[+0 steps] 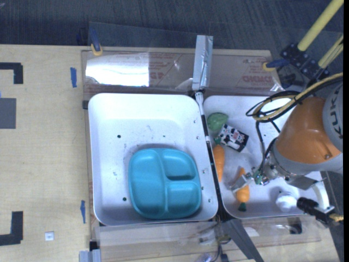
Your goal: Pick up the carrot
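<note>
I see the orange carrot [218, 160] lying in the right white bin [262, 210], against its left wall. The gripper [244, 182] is just beside it, low in this bin; if its fingers are clenched, I cannot tell

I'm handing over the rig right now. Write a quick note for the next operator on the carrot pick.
Gripper: low in the right bin, finger state unclear; nothing seen held.
Carrot: lies along the right bin's left wall, below the green item.
Small orange piece: just below the gripper.
Blue tray: in the left bin.
Done: arm is over the right bin.
Left: grasp and lift the carrot.
</note>
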Robot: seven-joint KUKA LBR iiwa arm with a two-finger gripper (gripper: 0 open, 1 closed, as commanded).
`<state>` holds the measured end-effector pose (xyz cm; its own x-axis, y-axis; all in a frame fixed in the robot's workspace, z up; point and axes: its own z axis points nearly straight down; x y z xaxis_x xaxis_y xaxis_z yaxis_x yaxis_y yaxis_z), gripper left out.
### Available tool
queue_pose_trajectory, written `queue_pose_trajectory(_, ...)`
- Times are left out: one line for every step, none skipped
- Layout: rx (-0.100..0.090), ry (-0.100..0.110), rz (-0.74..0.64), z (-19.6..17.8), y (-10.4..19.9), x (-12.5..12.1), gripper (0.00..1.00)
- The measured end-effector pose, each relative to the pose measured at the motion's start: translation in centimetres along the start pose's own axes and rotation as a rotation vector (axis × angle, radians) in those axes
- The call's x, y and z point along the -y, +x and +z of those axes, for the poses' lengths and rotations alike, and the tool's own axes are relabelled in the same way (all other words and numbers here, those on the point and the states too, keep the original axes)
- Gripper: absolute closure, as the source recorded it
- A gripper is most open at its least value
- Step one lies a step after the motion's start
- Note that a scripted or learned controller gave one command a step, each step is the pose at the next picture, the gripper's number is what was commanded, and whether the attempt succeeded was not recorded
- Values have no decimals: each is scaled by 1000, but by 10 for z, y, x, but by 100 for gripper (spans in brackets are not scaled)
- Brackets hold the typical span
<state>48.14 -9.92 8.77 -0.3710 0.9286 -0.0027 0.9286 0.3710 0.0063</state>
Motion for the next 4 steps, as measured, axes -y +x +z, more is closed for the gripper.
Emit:
queue_pose_trajectory(0,3,-92,-22,-37,0,0)
queue_pose_trajectory(-1,1,-83,1,-44,17,0)
queue_pose_trajectory(-1,3,-98,-23,-39,17,0)
queue_pose_trajectory(-4,5,-124,-21,-21,10,0)
